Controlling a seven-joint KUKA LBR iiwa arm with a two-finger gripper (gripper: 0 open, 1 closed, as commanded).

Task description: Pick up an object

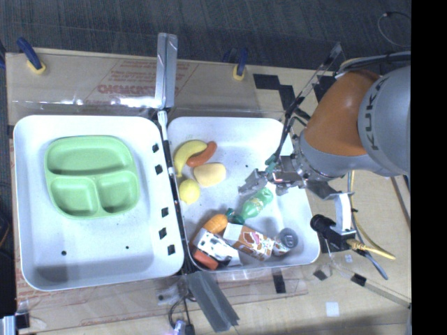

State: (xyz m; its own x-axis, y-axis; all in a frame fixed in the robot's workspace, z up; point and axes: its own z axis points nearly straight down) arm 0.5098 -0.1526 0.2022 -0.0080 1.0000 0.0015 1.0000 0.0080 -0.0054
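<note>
Camera view, looking down at a slant on both bins. On the left, white bin (35, 257) bearing a green three-compartment tray (92, 176), its single long compartment toward the far side, two smaller ones toward the near side. On the right, second white bin (230, 128) crowded with small items. Reaching in from the right, grey arm with orange band (342, 114), ending in the gripper (260, 182) low over the right bin's right half. Fingers: cannot tell whether spread or closed, blurred against the metal of the wrist; nothing clearly seen between them.

Just below the gripper tip, nearly touching it: a green bottle (253, 204), lying on its side, long axis running diagonally from upper right to lower left, dark cap end toward the lower left. Left of the fingers, well apart: a banana (184, 153), curved, running from upper right down to lower left, with a red-orange sausage-like piece (202, 153) lying against it. Below these a pale potato-like lump (210, 174) and a lemon (188, 190). Lower left of the fingers: an orange fruit (216, 222), a printed carton (250, 241) lying flat with long axis left to right, and a small white box (209, 244). Below the fingers, near the bin's near right corner: a small grey round can (288, 239).
</note>
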